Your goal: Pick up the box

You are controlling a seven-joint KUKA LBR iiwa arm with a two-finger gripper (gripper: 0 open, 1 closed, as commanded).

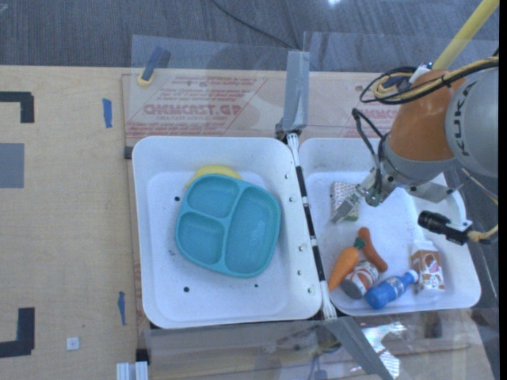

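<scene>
A small white box (428, 269) with red-brown print lies near the right bin's (317, 158) front right corner. My gripper (347, 208) hangs low over the back left part of that bin, pointing down and to the left, well left of the box. Its tip is right next to a small patterned packet (341, 191); whether they touch I cannot tell. The grey arm with its orange band (420, 125) reaches in from the right.
Along the right bin's front lie two orange carrots (343, 265) (372, 248), a small can (362, 279) and a blue bottle (390, 290). The left bin (150, 212) holds a teal divided plate (230, 225) over something yellow (215, 171). Cables loop above the arm.
</scene>
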